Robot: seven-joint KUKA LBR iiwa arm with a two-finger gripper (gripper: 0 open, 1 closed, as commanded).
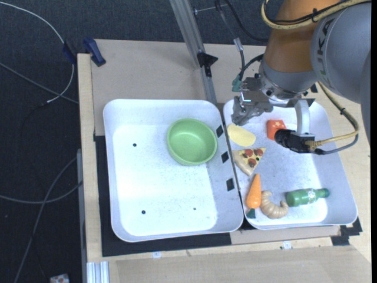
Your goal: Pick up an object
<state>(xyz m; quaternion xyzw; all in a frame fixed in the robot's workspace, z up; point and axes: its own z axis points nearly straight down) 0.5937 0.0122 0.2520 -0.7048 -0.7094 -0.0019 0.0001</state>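
"KUKA" lettering partly visible on arm (330, 46) — claw (242, 118) above yellow chip (242, 136); grip state unclear.

A robotics lab was indicated: a plywood bench (147, 69) was set on dark carpet (35, 128), loose cables (29, 16) were trailed at the left, and toy food (248, 158) was laid in white bins (118, 122).

Yellow chip (241, 135) flat (right bin, under pincer (242, 118)).
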